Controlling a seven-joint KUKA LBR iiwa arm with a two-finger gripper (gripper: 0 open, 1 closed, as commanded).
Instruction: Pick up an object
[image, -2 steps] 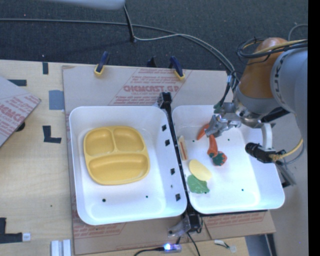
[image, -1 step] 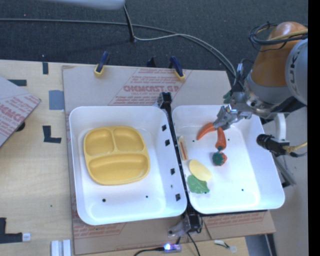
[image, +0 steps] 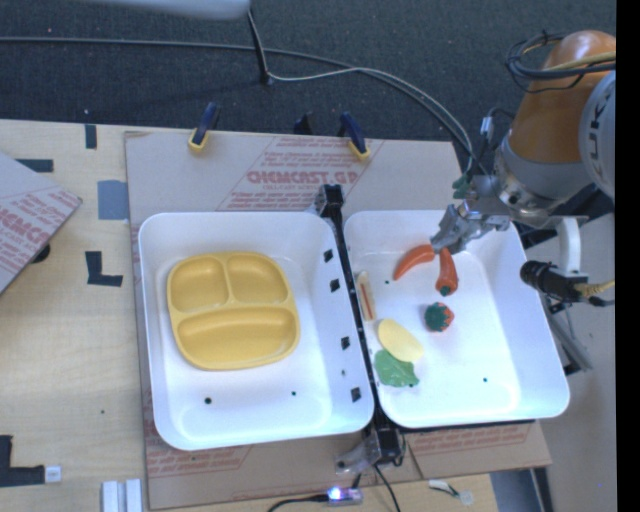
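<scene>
tool (image: 447, 240) over carrots (image: 428, 265), fingertips indistinct

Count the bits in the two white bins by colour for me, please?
Orange: 2, the carrot and the second carrot
Yellow: 2, the divided tray and the lemon-like piece
Green: 1, the leafy piece
Red and green: 1, the strawberry
Total: 6

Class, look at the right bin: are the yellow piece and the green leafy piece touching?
Touching. In the camera view the yellow piece overlaps the green leafy piece, no white floor between them.
</scene>
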